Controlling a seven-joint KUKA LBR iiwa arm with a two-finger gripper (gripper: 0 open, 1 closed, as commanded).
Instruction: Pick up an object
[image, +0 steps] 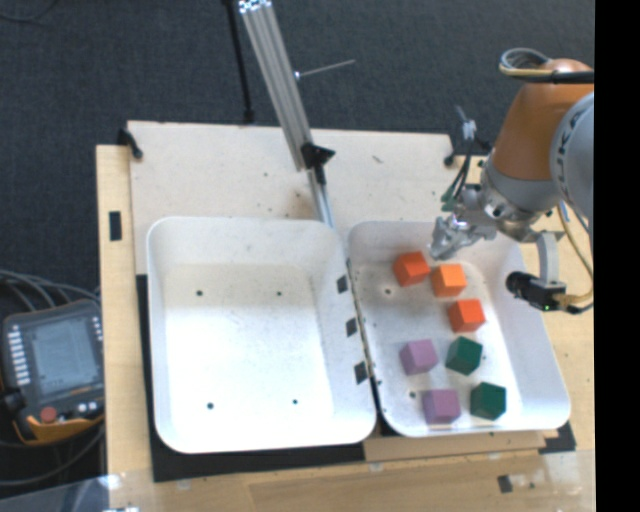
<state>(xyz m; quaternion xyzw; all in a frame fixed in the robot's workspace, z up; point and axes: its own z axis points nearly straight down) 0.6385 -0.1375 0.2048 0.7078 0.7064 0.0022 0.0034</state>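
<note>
The right bin (535, 345) holds several small blocks. Three are orange: one (410, 268) at the top left, one (449, 280) beside it and one (466, 315) lower down. Two purple blocks (419, 355) (440, 405) and two dark green blocks (464, 355) (488, 400) lie nearer the front. My gripper (445, 243) hangs from the grey and orange arm, just above and between the two upper orange blocks. Nothing shows between its fingers.
The left bin (250, 330) sits beside the right one, divided by a shared rim with black clips. A metal pole (285, 95) slants up from behind the bins. A pendant (55, 365) lies at the left, off the bench.
</note>
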